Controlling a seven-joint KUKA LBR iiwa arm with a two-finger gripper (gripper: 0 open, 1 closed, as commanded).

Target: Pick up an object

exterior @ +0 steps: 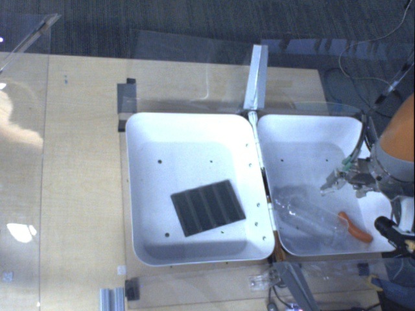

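Overhead, a pale wooden bench point(71, 193) carries two shallow white bins side by side, with dark carpet beyond its far edge and a loose cable trailing at the upper right. Clear panels glint over the bench top. From the right the grey arm with its orange band point(397, 135) leans in low over the right-hand white bin point(305, 135), and the two-finger gripper point(347, 180) sits above that bin's floor; whether it is spread or pressed together I cannot tell. Just below and left of the gripper lies a clear plastic bottle point(305, 214) on its side, and just below it, near the bottle's end, a small orange carrot-shaped piece point(355, 229). Well to the gripper's left, a dark ribbed rectangular mat point(207, 207) lies flat, slightly skewed, in the left-hand white bin point(188, 135)
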